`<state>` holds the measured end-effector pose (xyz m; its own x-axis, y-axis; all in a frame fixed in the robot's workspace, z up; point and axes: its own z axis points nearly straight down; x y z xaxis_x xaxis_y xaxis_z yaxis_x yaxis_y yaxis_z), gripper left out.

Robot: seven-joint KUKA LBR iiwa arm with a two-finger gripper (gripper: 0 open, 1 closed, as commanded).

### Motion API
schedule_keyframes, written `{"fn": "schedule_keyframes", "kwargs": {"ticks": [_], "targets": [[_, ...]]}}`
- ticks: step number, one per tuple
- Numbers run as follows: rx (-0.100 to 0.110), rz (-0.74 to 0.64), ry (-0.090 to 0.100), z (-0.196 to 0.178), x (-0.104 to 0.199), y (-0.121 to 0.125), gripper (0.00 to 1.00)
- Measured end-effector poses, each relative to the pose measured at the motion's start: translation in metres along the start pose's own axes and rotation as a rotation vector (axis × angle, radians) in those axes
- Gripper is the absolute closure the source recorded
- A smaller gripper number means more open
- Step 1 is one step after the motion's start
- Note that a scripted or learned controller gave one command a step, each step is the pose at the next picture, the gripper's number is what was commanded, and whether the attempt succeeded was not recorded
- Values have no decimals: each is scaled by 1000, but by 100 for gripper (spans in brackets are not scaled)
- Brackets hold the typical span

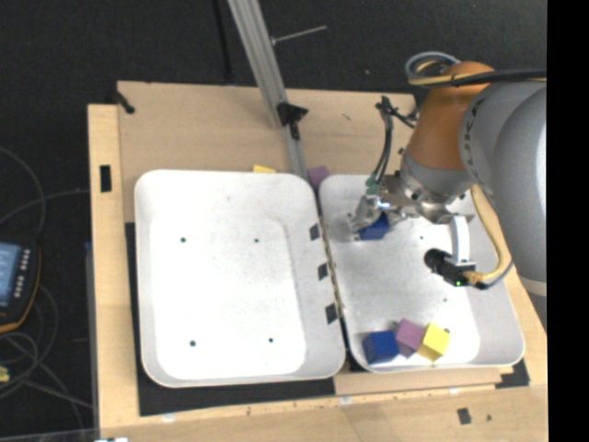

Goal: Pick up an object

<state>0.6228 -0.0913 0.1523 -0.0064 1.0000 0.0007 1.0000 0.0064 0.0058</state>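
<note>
Reaching in from the right, my claw [368,215] hangs low over the back of the right bin [502,339], with a blue block [374,232] right at its tip. I cannot tell whether that block is gripped or just lying beneath. Near the bin's front edge sit another blue block [379,345], a purple block [409,337] and a yellow block [434,341], bunched together. My own wrist hides the bin's back corner. The left bin [161,201] lies alongside on the table [184,118].
</note>
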Motion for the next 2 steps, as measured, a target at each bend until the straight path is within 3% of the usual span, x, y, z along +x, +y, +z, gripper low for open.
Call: {"fn": "schedule_keyframes", "kwargs": {"ticks": [1, 2], "targets": [[5, -2, 3, -47, 95, -90, 100], [3, -1, 1, -44, 143, -45, 100]]}}
